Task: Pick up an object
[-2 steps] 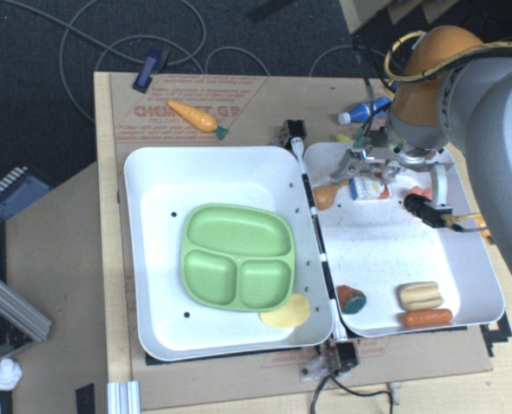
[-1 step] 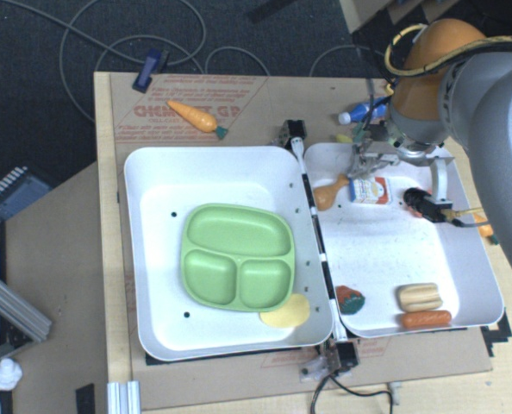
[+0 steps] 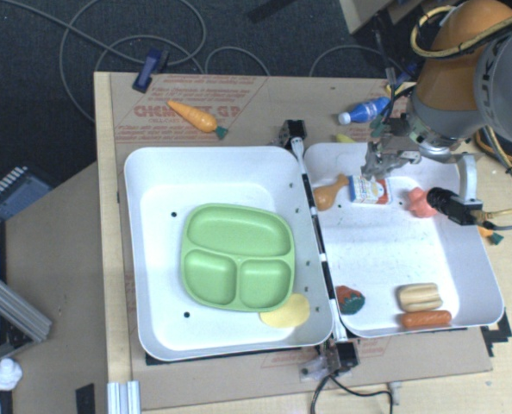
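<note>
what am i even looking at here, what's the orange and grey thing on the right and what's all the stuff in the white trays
This is one camera fixed above a workbench, looking down at a slant. The grey machine with the orange band is a robot arm reaching in from the right; its job is to pick up an object. At its tip is the gripper, lowered over a small white, blue and red packet in the right white bin. I cannot tell whether it holds anything.

That bin also contains a tan drumstick-shaped toy, a pink toy, a bread-coloured bun and an orange sausage. The left white bin holds a green divided plate. An orange toy carrot lies outside on the board.
</note>
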